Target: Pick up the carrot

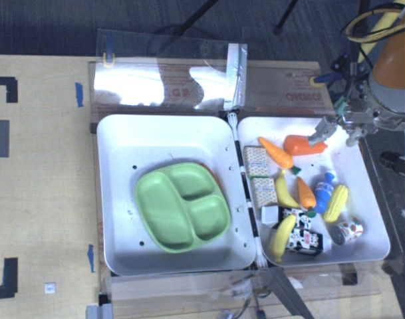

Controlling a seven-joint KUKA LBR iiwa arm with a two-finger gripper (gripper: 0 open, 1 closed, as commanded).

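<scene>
The left bin (pixel 116 178) holds a green divided plate (pixel 182 207). The right bin (pixel 372 198) holds the carrot (pixel 276 152), lying near the far wall among toy foods, not yet lifted. The tool (pixel 336 130) hovers over that bin's far right, fingers spread and grasping nothing.

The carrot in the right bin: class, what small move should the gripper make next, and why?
Probably a short move toward the left bin and down. The gripper sits at the right bin's far right corner, near an orange-red piece, while the carrot lies just beyond that piece, slanted beside a waffle. Nothing shows between the jaws.
</scene>
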